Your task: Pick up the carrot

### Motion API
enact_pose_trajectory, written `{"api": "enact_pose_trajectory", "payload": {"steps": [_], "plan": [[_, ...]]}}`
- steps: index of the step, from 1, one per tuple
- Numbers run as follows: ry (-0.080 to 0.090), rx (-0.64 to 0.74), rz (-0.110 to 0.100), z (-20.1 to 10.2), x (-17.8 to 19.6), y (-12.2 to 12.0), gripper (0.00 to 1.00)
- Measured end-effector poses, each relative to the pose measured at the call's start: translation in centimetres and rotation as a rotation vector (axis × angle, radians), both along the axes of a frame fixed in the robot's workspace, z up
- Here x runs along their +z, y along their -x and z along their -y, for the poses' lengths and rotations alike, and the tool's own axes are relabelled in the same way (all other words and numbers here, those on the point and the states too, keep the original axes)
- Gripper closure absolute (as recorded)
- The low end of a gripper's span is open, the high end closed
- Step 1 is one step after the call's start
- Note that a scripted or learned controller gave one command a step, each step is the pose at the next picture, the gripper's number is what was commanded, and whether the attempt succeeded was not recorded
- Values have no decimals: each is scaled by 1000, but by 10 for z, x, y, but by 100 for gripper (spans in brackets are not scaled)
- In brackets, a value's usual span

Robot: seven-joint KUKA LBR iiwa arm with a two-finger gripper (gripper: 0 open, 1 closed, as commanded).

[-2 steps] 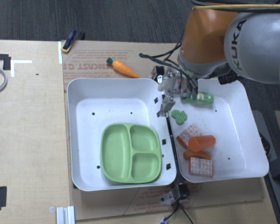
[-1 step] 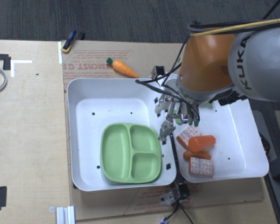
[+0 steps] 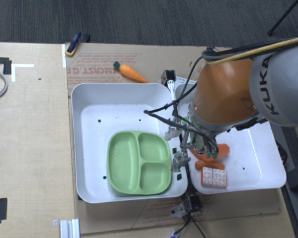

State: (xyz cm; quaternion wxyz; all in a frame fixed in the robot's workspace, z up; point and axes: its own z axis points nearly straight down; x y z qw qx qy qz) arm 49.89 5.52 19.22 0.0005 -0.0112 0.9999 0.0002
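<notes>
Nearest the viewer, the left white bin (image 3: 89,133), a shallow smooth plastic tub with rounded corners, carries a pale green divided plate (image 3: 139,162) against its near edge; the plate is glossy, rounded-rectangular, with three compartments.

In the right white bin (image 3: 260,167), near its near-left corner, lies a small rectangular block (image 3: 213,177) with a speckled pink-and-white face. Just beyond it, an orange carrot-like object (image 3: 219,150) lies partly under the gripper (image 3: 201,150); its full shape is hidden. The gripper hangs low over this bin's left edge, amid black cables. Whether its fingers are spread or pressed together cannot be determined.

Above the gripper, the arm (image 3: 238,90) shows a smooth orange band and a grey matte shell bearing the letters "KUKA" in black.

Both bins rest on a brown cardboard sheet (image 3: 104,66) printed with reversed red lettering, not fully legible. On the cardboard, beyond the left bin's far edge, lies a tapered orange carrot (image 3: 130,72) with a green top, outside both bins. Near the cardboard's far-left corner lies a small blue and yellow object (image 3: 73,43).
</notes>
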Motion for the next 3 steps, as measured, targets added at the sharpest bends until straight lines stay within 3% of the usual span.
{"api": "enact_pose_trajectory", "payload": {"steps": [1,2,3], "plan": [[0,171,3,-16,0,-116,0],[0,98,5,30,58,-161,0],[0,127,2,46,0,-98,0]]}}
